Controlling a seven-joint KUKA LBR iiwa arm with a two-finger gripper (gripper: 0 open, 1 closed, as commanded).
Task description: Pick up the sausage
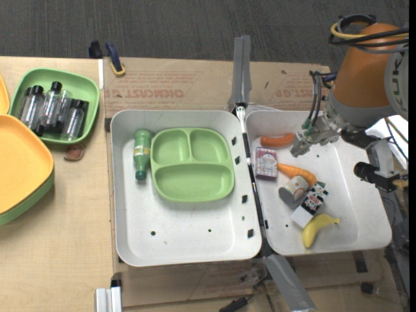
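The sausage [277,140], a short orange-red link, lies at the back of the right bin [364,200], close to its left wall. My gripper [307,144] hangs just to the right of the sausage, near its right end and a little above the bin floor. The fingers look open, with nothing between them. The grey arm with its orange band [367,77] reaches in from the upper right.
In the right bin, in front of the sausage, lie a small pink card box [266,162], a carrot [296,171], a grey lump [290,194], a black-and-white packet [314,199] and a banana [318,229]. The left bin holds a green divided plate [192,163] and a green bottle [141,153].
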